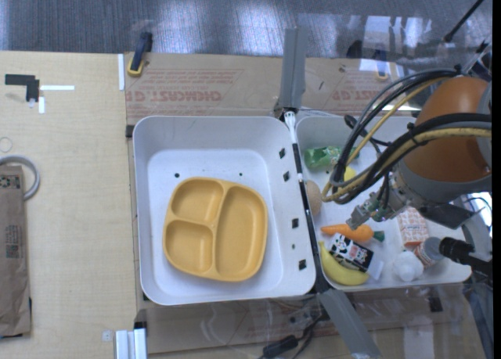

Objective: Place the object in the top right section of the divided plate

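1. Camera view: gripper (374, 210) hanging over the right bin (438, 278), at the end of the grey arm (450, 142) with its orange band and a bundle of black and yellow cables (376, 134).
2. Carrot (348, 231) just beside the gripper, on its lower-left side in the view, closest of all the objects to it. Lying flat on the bin floor.
3. Long axis of the carrot close to left-right across the view, only slightly tilted. Thin tip pointing away from the gripper, toward the wall between the two bins; thick end nearest the gripper.
4. Degree of opening of the gripper: cannot tell, since small, blurred and partly lost against the clutter. Nothing seen pinched in it. Contact with the thick end of the carrot: cannot tell either; very close at the least.
5. Divided plate (215, 228), yellow, well apart from the gripper, far to its left in the left bin (149, 193). Two smaller sections on the side farthest from the gripper, one large section on the nearer side.
6. Below the gripper, just past the carrot: a black-and-white packet (350, 253) lying on a banana (340, 270).
7. Right of the gripper, under the arm: a small carton (412, 230) and a bottle (434, 249).
8. Up and left of the gripper, at the far end of the right bin: a green item (321, 156).
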Available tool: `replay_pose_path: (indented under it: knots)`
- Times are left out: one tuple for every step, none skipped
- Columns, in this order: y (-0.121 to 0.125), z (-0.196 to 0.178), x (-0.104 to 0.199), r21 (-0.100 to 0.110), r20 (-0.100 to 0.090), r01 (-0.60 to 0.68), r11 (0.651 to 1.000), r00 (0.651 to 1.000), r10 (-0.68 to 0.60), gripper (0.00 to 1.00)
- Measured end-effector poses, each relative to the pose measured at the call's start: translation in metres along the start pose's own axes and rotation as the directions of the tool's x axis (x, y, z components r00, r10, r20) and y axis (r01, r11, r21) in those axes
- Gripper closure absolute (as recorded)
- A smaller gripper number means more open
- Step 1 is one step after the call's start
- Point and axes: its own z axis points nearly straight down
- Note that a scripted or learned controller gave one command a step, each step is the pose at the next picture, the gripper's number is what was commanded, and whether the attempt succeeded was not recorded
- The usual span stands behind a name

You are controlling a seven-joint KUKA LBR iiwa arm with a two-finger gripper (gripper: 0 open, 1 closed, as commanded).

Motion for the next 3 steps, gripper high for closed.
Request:
replay_pose_path:
  knots:
    - [0.029,0.000,0.062,0.001,0.000,0.136,0.991,0.991,-0.136,1.00]
    - [0.055,0.000,0.112,0.001,0.001,0.120,0.993,0.993,-0.120,1.00]
    - [0.107,0.097,0.170,-0.003,0.003,0.484,0.875,0.875,-0.484,1.00]
